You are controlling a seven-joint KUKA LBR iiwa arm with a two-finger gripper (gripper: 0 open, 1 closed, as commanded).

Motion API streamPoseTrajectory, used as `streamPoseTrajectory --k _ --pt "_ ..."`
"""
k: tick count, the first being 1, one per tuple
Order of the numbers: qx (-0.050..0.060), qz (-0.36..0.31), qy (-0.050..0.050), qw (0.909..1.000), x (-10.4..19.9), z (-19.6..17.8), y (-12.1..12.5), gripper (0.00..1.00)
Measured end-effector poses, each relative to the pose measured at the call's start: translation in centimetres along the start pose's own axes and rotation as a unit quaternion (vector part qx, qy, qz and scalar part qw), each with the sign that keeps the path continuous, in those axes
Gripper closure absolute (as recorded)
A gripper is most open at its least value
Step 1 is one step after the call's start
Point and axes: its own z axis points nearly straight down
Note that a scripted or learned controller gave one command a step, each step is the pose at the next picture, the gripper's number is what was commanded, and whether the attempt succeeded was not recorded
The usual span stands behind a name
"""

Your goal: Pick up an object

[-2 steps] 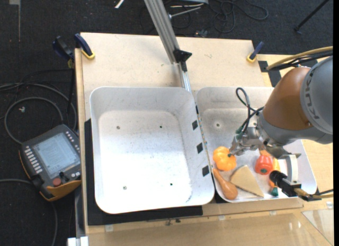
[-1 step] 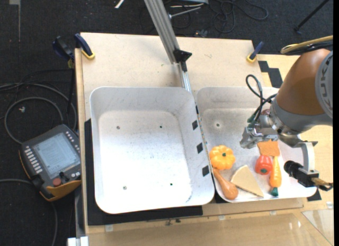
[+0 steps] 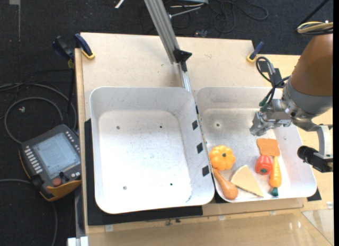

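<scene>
Your claw (image 3: 259,124), whose state you cannot tell from here, hangs over the right bin (image 3: 233,107), with the nearest pick, the orange wafer (image 3: 268,147), lying flat just toward the bin's front edge.

The arm (image 3: 318,75) runs off the right edge — its tool (image 3: 258,125) too small to read.

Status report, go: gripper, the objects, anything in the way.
Gripper low over right bin, nothing seen held. Pumpkin, cheese wedge, carrots, red pepper clustered at bin's near end. Path to them unobstructed.
</scene>
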Motion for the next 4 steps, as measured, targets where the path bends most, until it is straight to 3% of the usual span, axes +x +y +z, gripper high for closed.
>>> streamPoseTrajectory --k 1,2,4 --pt "0.002 0.0 0.0 1.0 0.0 -2.1 0.1 1.0" --pt "0.004 -0.002 0.002 1.0 5.2 -0.4 1.6 1.0" --pt "0.002 -0.003 0.002 1.0 15.7 -1.1 5.1 1.0"
